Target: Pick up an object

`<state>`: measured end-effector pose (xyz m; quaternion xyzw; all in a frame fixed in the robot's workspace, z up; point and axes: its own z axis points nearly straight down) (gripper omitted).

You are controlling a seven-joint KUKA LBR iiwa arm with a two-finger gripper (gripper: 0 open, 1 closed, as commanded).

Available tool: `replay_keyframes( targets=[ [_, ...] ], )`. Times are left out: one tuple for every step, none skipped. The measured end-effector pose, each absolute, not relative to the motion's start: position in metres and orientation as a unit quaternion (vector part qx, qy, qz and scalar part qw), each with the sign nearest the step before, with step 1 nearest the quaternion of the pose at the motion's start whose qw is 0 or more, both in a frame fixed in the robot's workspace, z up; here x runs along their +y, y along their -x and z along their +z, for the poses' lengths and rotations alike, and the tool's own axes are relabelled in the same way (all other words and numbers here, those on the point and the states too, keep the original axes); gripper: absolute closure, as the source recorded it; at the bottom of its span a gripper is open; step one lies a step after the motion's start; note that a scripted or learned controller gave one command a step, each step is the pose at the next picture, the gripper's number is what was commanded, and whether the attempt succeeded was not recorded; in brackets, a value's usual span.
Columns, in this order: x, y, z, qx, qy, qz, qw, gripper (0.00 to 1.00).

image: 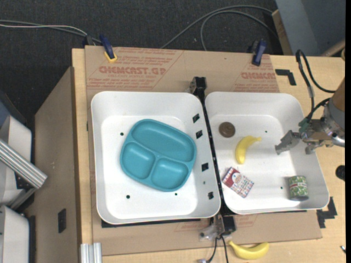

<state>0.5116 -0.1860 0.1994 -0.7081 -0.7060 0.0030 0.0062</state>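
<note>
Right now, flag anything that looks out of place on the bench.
A second banana lies outside both bins, on the bench's front edge below the right bin. The other items sit inside the bins.

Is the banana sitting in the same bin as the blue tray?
No, the banana lies in the right bin, while the blue tray sits in the left bin.

This looks like a robot lab. Two white bins [104, 147] sit on a cardboard sheet [164, 64] held down by clamps [108, 48]. Cables [219, 15] run over a dark carpet [44, 4], and toy things lie in the bins.
</note>
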Motion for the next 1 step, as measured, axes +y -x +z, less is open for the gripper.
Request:
replay_keyframes(
  targets=[
    [-0.1857,-0.5146,0.2052,-0.707,0.707,-0.0001,0.001,0.0]
  ],
)
